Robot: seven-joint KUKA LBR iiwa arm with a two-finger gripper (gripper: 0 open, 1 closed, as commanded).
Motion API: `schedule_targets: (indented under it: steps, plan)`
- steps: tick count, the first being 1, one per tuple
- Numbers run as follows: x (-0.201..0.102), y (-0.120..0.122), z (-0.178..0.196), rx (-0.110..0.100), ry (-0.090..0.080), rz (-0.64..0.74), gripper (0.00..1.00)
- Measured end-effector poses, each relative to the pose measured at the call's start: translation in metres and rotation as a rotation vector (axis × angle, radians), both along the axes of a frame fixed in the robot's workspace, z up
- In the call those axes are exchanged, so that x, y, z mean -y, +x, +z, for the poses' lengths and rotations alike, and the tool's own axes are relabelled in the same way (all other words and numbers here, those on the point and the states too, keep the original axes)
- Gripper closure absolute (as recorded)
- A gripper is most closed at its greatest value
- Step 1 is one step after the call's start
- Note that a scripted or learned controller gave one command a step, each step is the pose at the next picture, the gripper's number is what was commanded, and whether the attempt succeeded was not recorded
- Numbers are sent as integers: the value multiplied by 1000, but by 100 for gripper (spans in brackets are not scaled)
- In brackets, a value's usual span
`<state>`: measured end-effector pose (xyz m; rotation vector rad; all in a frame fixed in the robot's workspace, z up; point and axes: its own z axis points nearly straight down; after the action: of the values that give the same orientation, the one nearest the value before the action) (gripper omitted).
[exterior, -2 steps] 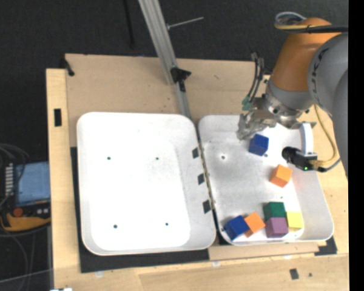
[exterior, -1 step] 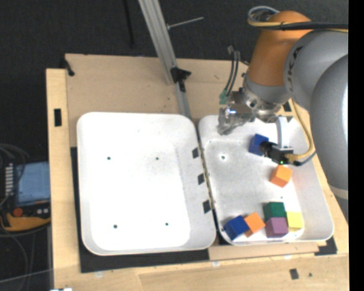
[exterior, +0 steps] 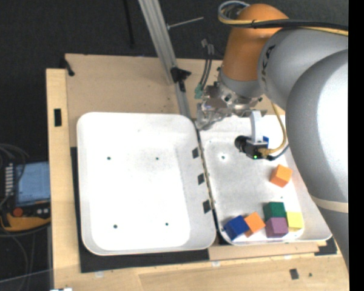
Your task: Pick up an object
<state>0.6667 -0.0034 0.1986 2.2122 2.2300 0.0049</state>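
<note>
Blocks cluster at the right bin's (exterior: 230, 162) near edge, one orange block (exterior: 281, 176) apart; the claw (exterior: 207, 119) hovers over its far-left corner, grip state unclear.

Big grey arm (exterior: 312, 96) — smooth rounded shell, an orange band (exterior: 250, 41) above the wrist, black cables (exterior: 291, 24) looping over it, a metallic wrist block (exterior: 221, 105) below.

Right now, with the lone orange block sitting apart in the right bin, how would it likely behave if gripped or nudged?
The lone orange block looks like a small flat-faced cube, so it probably slides rather than rolls when pushed. It seems solid and stiff, likely light for its size. It sits apart from the cluster by the right bin's near wall, so a nudge should not disturb the others.
</note>
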Motion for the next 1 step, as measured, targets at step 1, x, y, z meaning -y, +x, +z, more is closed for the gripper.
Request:
schedule_targets:
  steps: [1]
  plan:
    - [-52, 3, 22, 1, 0, 0, 100]
